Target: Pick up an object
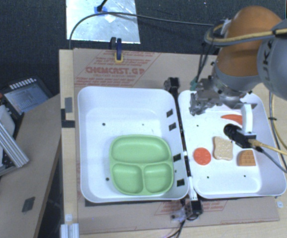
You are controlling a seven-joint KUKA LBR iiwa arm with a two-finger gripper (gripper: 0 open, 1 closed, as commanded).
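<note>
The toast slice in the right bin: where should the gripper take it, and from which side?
Probably from straight above, fingers closing across the two long edges of the toast slice. It lies flat, with the red round piece to its left and the waffle to its right, both apart from it, leaving narrow gaps for the fingers.

Both bins (128, 100) look like smooth white plastic with a soft sheen. The green tray (141, 163) is matt plastic. The board (148, 66) under the bins looks like brown printed cardboard. The toast (223, 148) has a rough, crumbly face; the red disc (201, 155) is smooth. The tool (202, 102) is dull grey metal.
</note>
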